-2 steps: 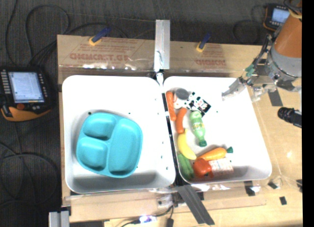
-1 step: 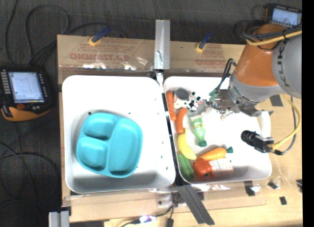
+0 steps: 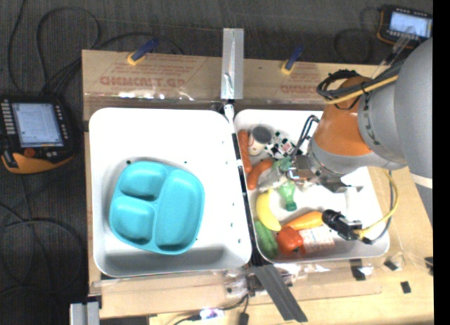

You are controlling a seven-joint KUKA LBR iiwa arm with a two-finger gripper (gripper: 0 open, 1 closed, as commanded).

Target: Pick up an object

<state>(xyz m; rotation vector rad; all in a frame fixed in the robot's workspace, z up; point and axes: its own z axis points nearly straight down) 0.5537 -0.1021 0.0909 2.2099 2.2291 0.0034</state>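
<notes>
Nothing lifted yet — gripper [image 3: 294, 165] low in the right bin [image 3: 376, 246] just above the banana [image 3: 267, 207], its grip state unreadable — pick still ahead.

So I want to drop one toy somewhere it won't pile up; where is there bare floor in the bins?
The left bin has bare floor around the blue divided plate, widest along its top edge. The right bin is crowded: banana, carrot and other toys fill its left side under the arm.
</notes>
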